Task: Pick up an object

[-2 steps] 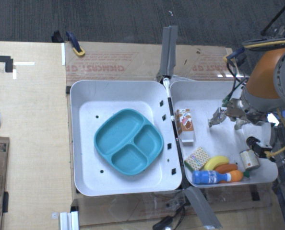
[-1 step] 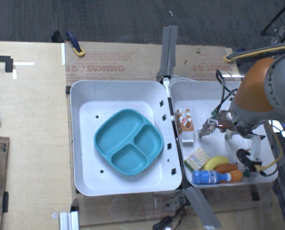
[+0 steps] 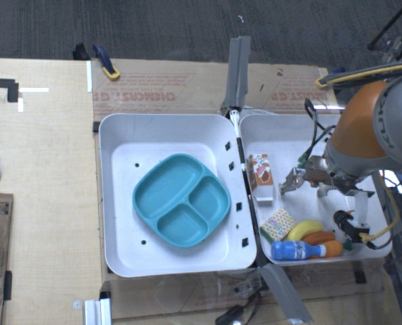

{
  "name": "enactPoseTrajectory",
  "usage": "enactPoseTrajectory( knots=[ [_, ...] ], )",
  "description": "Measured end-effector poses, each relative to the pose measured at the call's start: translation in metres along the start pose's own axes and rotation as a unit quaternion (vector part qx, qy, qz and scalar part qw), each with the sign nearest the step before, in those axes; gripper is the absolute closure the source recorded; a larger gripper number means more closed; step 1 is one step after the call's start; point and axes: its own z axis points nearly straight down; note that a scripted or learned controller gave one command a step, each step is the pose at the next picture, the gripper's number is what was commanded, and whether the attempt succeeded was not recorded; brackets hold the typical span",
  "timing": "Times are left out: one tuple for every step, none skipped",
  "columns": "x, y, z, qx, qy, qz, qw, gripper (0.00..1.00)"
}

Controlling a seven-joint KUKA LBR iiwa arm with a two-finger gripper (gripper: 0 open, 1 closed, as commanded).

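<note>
My gripper (image 3: 293, 180) hangs over the middle of the right bin (image 3: 282, 124), just right of a small white and orange carton (image 3: 260, 175) and apart from it. Nothing shows in its grasp. Along the bin's front edge lie a yellow patterned packet (image 3: 277, 223), a banana (image 3: 304, 229), an orange carrot-like piece (image 3: 321, 237) and a blue bottle (image 3: 294, 250) on its side. The grey arm with its orange band (image 3: 363, 124) reaches in from the right and hides the bin's right part.
A blue divided plate (image 3: 181, 200) lies in the left bin (image 3: 113, 181). A grey divider post (image 3: 238, 73) stands behind the two bins. Black cables (image 3: 350, 225) hang by the wrist over the right bin's front corner.
</note>
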Motion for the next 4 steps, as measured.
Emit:
enactPoseTrajectory(
  knots=[
    [-0.0009,-0.0003,-0.0069,0.002,0.000,0.002,1.0000,1.00],
    [-0.0009,-0.0003,-0.0069,0.002,0.000,0.002,1.0000,0.00],
    [0.0004,-0.0070,-0.0002,0.000,0.000,-0.011,0.9999,0.00],
    [-0.0006,-0.0070,-0.0077,0.001,0.000,-0.010,1.0000,1.00]
  ],
)
